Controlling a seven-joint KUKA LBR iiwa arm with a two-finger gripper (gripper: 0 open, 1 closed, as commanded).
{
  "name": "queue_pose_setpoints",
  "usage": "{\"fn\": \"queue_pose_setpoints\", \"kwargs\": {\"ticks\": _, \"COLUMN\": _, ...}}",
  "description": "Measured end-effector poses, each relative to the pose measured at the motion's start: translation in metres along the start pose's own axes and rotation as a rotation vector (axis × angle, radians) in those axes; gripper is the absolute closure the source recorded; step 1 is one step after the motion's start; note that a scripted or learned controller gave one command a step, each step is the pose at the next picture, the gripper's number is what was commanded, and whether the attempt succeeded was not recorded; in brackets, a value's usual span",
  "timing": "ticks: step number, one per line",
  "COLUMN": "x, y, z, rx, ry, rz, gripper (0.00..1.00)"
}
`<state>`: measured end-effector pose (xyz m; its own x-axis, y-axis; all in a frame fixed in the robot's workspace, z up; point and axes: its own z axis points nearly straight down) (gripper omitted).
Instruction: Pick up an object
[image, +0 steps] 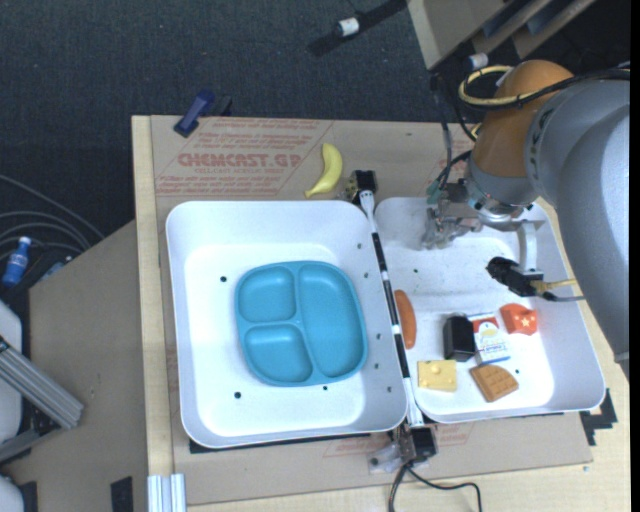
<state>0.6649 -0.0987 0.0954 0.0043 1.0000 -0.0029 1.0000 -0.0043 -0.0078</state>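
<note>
Hovering over right bin (575, 385) far end: gripper (440, 228), finger state cannot tell | lying at near end: hot dog (405, 317), cheese (437, 376), cracker (493, 382), black block (459, 337) | left bin (190, 400): blue divided plate (300, 322) | outside, behind bins: banana (326, 170)

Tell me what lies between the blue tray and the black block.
In the camera view, a hot dog lies between the blue tray and the black block.

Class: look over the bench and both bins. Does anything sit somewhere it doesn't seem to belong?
Yes: a yellow banana lies on the brown board behind the left bin, outside both bins, while the other small items sit inside the right bin.
</note>
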Motion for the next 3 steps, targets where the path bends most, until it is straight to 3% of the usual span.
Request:
{"fn": "queue_pose_setpoints", "kwargs": {"ticks": 1, "x": 0.000, "y": 0.000, "z": 0.000, "rx": 0.001, "ry": 0.000, "rz": 0.000, "gripper": 0.00}}
{"fn": "queue_pose_setpoints", "kwargs": {"ticks": 2, "x": 0.007, "y": -0.003, "z": 0.011, "rx": -0.006, "ry": 0.003, "rz": -0.004, "gripper": 0.00}}
{"fn": "queue_pose_setpoints", "kwargs": {"ticks": 3, "x": 0.004, "y": -0.040, "z": 0.011, "rx": -0.006, "ry": 0.003, "rz": -0.003, "gripper": 0.00}}
